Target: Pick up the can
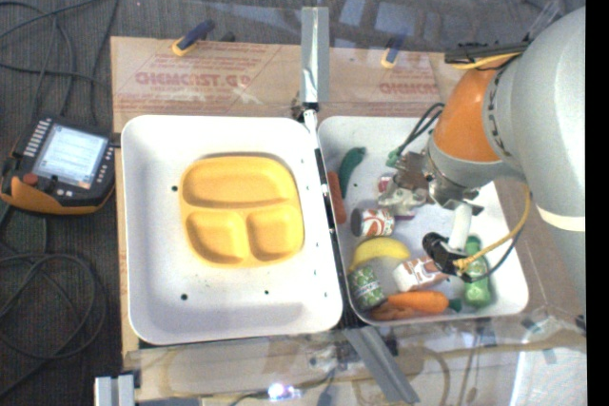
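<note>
At the near edge of the right bin [514, 295] lay a carrot [411, 303], with a small dark-green jar-like item [365, 284] just to its left and some green pieces [479, 288] to its right. Just behind them sat a lemon [380, 251] and a red-and-white packet [416, 274].

The can [377, 222] lay on its side a little farther back, toward the bin's left wall, red and white with 1 silvery end facing left. It touched or nearly touched the lemon in front of it. It looked like a small thin-walled drink can: light, stiff along its length, easily dented if squeezed hard, and smooth enough to slip or roll. Lying down, it would likely roll away from a push, so the surest hold was probably across the middle of its round body, fingers straddling it from above.

The end effector [407, 188] hung just behind and right of the can, low over the bin; whether it was released or clenched I could not tell, and nothing showed between its fingers. A green pepper-like item [351, 161] lay farther back by the divider.

In the left bin [152, 299] rested a yellow tray [244, 208] with 3 compartments. Beyond the bins the counter [238, 81] carried 2 clips.
</note>
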